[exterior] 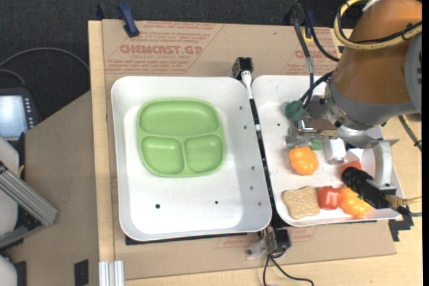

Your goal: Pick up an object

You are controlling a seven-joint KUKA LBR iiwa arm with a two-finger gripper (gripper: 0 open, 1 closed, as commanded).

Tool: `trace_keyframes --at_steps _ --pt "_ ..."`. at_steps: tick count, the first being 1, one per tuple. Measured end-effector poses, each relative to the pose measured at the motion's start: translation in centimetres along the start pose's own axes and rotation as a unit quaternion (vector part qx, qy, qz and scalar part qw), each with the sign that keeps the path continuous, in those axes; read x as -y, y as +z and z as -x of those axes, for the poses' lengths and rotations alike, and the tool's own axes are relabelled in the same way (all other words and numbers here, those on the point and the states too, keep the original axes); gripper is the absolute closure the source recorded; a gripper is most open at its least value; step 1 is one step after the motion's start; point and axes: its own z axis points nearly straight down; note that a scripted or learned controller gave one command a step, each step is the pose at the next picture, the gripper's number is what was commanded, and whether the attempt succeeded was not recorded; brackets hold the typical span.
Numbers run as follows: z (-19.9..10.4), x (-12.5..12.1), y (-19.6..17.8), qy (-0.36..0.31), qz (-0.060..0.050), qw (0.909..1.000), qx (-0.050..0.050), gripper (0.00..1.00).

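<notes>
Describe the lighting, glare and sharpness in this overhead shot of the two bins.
Camera view: even, soft lighting; the left white bin looks bright, faint shadow along its lower rim; the green three-compartment plate is sharp; slight sheen on the arm's orange band; the small food toys beneath the arm look softer.

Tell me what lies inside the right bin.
In the right bin: an orange pepper, a bread slice, a red piece, an orange piece. The arm covers the rest.

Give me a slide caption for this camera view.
KUKA arm over right bin of toy food; green divided plate in left bin.
</notes>
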Motion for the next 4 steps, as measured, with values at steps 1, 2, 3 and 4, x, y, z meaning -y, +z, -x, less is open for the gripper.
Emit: trace_keyframes --at_steps 1,2,3,4 --pt "-5.4 0.1 -0.4 0.000 -0.004 1.0000 0.000 1.00" --pt "-14.0 -0.1 -12.0 -0.003 0.002 1.0000 -0.003 1.00" --pt "-12.3 -1.5 -5.5 0.005 -0.009 0.9999 0.002 1.00" --pt "-15.3 0.0 -11.7 0.001 -0.002 1.0000 -0.001 1.00"
